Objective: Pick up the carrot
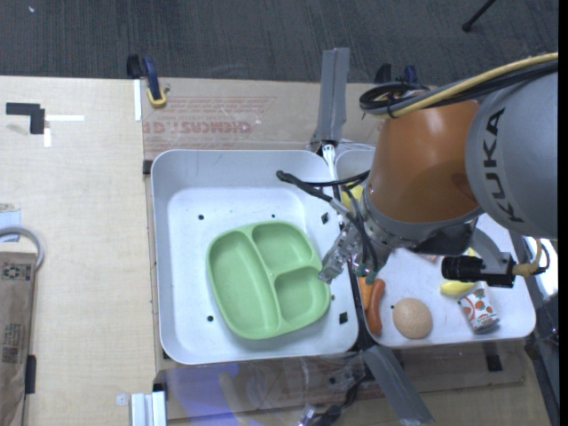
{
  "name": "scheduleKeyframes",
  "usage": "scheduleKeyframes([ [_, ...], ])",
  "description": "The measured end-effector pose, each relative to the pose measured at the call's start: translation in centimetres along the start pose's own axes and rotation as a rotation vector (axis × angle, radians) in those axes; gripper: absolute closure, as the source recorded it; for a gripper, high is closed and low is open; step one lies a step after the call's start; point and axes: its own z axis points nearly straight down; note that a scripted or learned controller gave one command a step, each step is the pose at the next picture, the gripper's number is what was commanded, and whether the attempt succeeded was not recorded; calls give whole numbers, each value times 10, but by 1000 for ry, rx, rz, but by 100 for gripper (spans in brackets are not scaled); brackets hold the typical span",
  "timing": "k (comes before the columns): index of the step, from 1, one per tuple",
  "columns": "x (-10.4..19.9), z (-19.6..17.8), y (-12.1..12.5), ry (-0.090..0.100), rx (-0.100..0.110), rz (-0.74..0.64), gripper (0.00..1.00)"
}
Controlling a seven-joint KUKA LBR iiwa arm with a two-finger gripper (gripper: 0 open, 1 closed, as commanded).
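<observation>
Orange carrot lay unlifted in the right bin beneath the end effector, whose opening could not be judged.

Carrot in right bin — hand just above.

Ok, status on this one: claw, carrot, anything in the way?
Claw low over the divide between bins. Carrot lying in right bin by its left wall, not gripped. Egg beside carrot, green plate in left bin.
</observation>
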Motion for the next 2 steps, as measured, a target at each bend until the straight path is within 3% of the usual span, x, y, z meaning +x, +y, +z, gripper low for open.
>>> scheduleKeyframes([
  [1, -22, -90, -34, -3, -2, 42, 100],
  [2, -59, -120, -92, -4, -2, 30, 100],
])
